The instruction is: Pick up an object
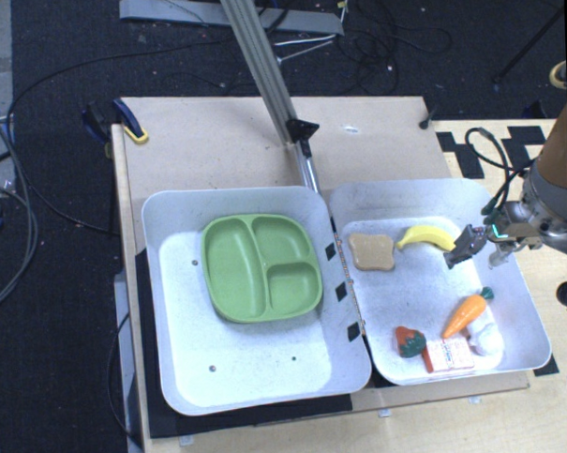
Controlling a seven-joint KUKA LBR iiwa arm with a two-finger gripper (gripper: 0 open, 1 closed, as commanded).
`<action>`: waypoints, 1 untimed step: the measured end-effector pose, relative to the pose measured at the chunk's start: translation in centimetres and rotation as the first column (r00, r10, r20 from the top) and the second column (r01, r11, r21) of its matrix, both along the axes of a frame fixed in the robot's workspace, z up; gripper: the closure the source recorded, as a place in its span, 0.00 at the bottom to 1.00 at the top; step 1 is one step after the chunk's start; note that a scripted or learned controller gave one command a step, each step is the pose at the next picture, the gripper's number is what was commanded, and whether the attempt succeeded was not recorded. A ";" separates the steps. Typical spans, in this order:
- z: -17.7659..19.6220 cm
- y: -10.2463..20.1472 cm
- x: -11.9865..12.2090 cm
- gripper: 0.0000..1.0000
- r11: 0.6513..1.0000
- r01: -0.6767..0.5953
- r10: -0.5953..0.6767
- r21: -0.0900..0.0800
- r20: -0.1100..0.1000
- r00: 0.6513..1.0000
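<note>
Found the end effector [463,247] low over the right bin [409,300], at about 3 o'clock of that bin, on the grey arm [552,195] reaching in from 3 o'clock. Could not tell whether clenched or released. Spotted the banana [425,236] just at 9 o'clock of the end effector, its near tip touching or almost touching; could not say which. Noted a slice of bread [371,253] just at 9 o'clock of the banana, toward the bin's 10 o'clock corner. Saw a carrot [467,312] lying tilted at 6 o'clock of the end effector, apart from it, green top pointing to 1 o'clock. Found a white lump [487,338] just at 5 o'clock of the carrot, a red and white carton [448,355] by the bin's 6 o'clock rim, and a small red and green piece [410,341] just at 9 o'clock of the carton. Saw a green divided plate [262,267] lying flat in the left bin [242,359], toward its 12 o'clock half. Noted both bins side by side on the pale counter [214,139].
</note>
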State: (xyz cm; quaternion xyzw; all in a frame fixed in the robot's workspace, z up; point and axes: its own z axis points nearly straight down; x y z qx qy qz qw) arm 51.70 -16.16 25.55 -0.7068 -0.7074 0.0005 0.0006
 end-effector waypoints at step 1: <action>0.0 0.0 0.0 0.00 1.000 0.000 0.000 0.000 0.001 1.000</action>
